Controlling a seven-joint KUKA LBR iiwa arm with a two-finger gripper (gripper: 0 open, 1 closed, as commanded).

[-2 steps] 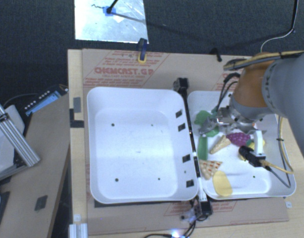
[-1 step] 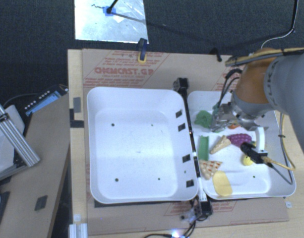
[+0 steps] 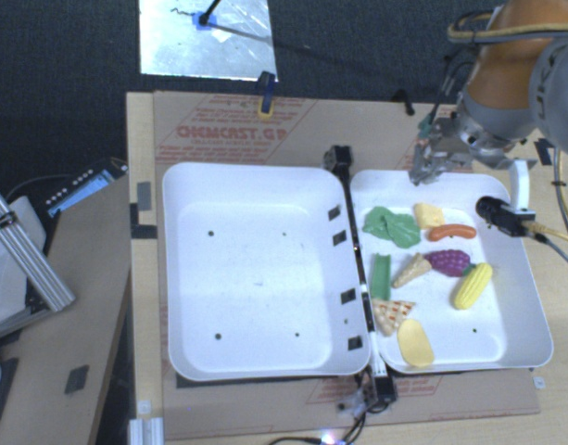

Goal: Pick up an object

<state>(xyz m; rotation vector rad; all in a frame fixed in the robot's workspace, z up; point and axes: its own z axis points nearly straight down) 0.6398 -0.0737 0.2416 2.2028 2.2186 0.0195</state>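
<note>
My gripper (image 3: 424, 171) hangs over the far edge of the right bin (image 3: 524, 327), above and just behind the toy food. Nothing shows between its fingers. Below it lie a green leafy piece (image 3: 391, 224), a small yellow piece (image 3: 429, 215) and an orange-red sausage (image 3: 451, 233). Further forward lie purple grapes (image 3: 449, 262), a yellow corn cob (image 3: 473, 286), a green pod (image 3: 381, 275), a tan wedge (image 3: 411, 271), a waffle-like slice (image 3: 392, 315) and a pale yellow oval (image 3: 415, 343).
The left bin (image 3: 256, 267) stands beside the right one, with a black hinged divider (image 3: 351, 248) between them. A silver sheet (image 3: 207, 26) lies at the back on dark cloth. A metal frame (image 3: 19, 258) stands at the left.
</note>
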